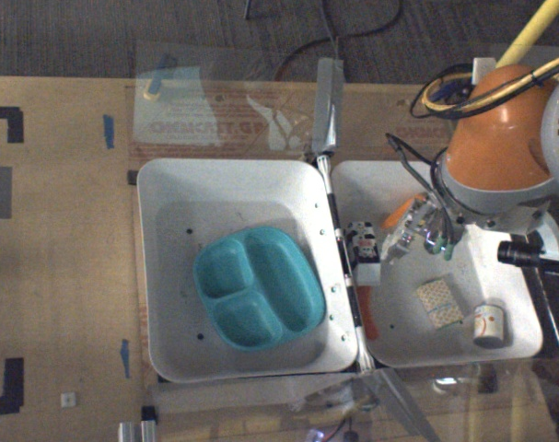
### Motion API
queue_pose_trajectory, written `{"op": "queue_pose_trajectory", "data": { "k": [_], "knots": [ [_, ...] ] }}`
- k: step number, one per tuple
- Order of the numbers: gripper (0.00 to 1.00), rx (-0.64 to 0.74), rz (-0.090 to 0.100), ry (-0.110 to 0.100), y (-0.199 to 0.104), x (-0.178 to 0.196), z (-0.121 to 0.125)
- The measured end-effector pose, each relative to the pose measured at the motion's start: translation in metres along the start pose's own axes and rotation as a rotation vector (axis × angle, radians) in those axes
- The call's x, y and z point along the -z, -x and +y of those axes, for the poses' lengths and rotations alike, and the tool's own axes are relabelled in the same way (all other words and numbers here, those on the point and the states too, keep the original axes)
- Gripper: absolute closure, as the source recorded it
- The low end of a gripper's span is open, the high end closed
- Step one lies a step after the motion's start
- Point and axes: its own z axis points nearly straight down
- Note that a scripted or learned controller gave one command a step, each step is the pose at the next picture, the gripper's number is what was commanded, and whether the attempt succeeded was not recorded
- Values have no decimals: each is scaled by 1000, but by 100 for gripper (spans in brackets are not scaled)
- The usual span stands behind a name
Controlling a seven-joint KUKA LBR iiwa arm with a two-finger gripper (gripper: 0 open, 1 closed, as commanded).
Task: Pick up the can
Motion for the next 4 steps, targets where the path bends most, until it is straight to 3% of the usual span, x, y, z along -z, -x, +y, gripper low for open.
{"op": "queue_pose_trajectory", "data": {
  "k": [1,2,3,4],
  "knots": [
    [100,-184,4,-2,-58,-14,84],
    [100,-522,5,-5,-102,-75,125],
    [100,-852,-15,14,-142,-104,148],
    [100,-1106,-12,21,-179,-103,193]
  ]
}}
